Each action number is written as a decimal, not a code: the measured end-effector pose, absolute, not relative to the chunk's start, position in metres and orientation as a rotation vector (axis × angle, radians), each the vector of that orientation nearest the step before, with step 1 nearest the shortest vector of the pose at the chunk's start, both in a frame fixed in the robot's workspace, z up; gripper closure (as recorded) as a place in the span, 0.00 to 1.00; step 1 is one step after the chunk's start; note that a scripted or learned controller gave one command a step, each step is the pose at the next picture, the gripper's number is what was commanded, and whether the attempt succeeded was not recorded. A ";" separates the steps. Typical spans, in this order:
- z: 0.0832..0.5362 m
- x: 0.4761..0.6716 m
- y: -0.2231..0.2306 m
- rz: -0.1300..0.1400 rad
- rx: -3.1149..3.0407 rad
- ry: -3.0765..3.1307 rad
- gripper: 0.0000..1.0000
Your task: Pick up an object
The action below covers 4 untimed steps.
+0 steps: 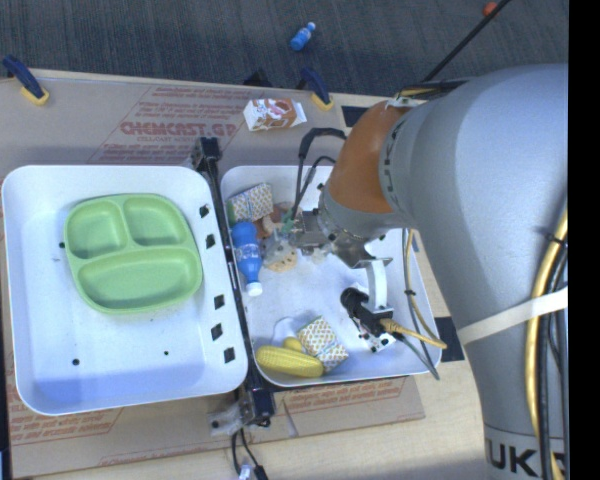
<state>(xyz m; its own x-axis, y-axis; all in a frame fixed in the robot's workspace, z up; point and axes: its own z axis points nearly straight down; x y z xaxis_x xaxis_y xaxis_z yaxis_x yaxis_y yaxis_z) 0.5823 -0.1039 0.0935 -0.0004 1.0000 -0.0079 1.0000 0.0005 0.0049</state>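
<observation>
The right bin (pixel 310 290) holds several small things. A blue bottle (pixel 245 253) lies along its left wall, with a patterned packet (pixel 250 204) behind it and a brownish item (pixel 280 259) beside it. A yellow banana (pixel 288 361) and a second patterned packet (pixel 324 341) lie at the bin's front. My gripper (pixel 300 232) hangs low over the clutter at the back left of this bin, just right of the bottle. The wrist, with the orange band (pixel 365 173) above it, hides the gripper's tips and whatever lies under them.
The left bin (pixel 40 348) holds a green divided plate (pixel 133 250). A snack packet (pixel 273 114) lies on the cardboard behind the bins. Blue clamps (pixel 25 78) (pixel 315 86) grip the board's far edge. The grey arm covers the bench's right side.
</observation>
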 end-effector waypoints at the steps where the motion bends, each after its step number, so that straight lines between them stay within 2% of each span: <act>1: 0.093 0.627 -0.099 -0.007 2.214 2.216 0.00; 2: 0.103 0.627 -0.096 -0.004 2.207 2.228 1.00; 3: 0.103 0.627 -0.099 -0.009 2.205 2.226 0.00; 4: 0.097 0.623 -0.101 0.001 2.209 2.213 0.00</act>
<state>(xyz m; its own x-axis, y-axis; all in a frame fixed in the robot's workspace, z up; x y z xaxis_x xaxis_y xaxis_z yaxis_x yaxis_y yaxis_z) 0.6227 -0.1012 0.0972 -0.0017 0.9999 -0.0099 0.9999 0.0018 0.0105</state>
